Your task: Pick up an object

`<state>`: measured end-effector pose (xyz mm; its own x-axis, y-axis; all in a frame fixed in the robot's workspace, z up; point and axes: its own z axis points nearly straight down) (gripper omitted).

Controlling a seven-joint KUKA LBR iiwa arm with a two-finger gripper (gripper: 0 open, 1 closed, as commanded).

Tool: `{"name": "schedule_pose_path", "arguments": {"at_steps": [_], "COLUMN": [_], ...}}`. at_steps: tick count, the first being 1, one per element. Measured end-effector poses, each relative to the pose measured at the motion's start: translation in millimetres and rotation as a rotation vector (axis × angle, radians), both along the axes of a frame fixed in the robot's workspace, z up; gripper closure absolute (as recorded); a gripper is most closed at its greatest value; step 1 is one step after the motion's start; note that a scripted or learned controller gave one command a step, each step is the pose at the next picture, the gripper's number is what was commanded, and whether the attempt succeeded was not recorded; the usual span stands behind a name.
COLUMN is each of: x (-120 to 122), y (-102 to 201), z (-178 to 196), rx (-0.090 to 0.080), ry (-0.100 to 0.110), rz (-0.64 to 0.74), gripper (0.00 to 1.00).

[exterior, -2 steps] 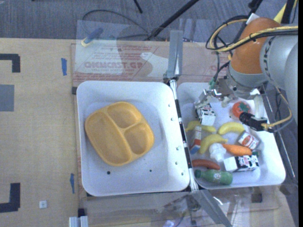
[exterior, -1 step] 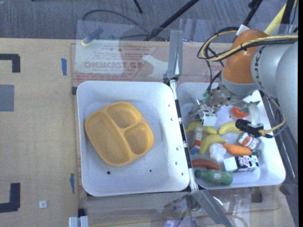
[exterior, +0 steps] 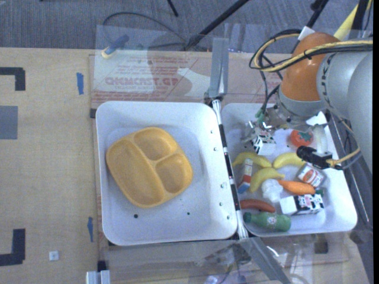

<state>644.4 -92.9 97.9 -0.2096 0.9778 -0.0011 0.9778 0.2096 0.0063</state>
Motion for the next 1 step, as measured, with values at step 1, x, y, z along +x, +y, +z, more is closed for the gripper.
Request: {"name": "schedule_pose_path", "arguments": {"at_steps": [1], "x": [-64.2], "y": [32.2], "z": [96.4], "rx": [0.001], "ry": [0.007], "rz": [-0.093], "gripper": [1.0]}}
